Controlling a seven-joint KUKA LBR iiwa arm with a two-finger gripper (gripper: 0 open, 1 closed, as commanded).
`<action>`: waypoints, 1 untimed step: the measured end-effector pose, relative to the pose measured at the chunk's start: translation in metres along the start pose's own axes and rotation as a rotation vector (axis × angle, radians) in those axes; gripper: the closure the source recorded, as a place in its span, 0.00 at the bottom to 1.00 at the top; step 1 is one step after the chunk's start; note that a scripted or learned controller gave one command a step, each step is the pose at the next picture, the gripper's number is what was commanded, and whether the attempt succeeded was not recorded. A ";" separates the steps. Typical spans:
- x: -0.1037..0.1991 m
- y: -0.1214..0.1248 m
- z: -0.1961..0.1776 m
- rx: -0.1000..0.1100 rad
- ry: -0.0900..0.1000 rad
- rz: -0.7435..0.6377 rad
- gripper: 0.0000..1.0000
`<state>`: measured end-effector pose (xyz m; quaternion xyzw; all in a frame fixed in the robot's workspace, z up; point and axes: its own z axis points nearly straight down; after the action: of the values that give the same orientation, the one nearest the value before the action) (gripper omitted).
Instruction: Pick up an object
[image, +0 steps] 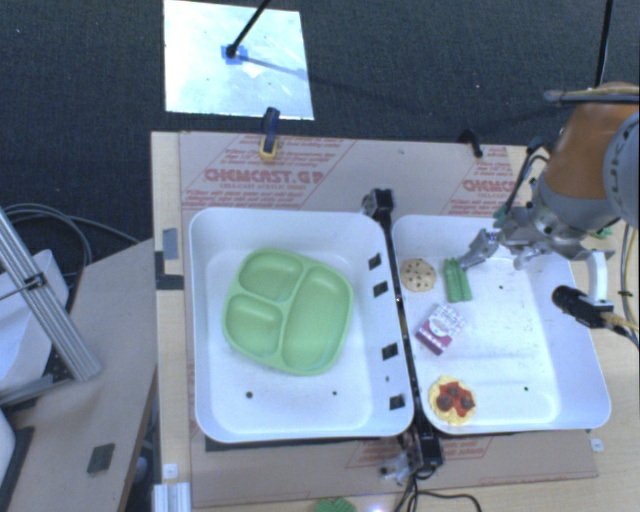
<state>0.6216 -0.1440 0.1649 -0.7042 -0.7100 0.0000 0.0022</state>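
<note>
My gripper hovers over the right bin, fingers spread and holding nothing. The green block lies at its seven o'clock.

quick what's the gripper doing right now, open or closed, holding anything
Gripper: open, holding nothing, poised just above the green block in the right bin.

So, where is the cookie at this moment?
The cookie lies in the right bin, near its upper left corner, just left of the green block and above the pink packet.
</note>
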 end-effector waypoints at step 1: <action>0.000 0.002 0.085 0.001 -0.002 0.003 0.00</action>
<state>0.6238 -0.1440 0.0794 -0.7052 -0.7091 0.0012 0.0021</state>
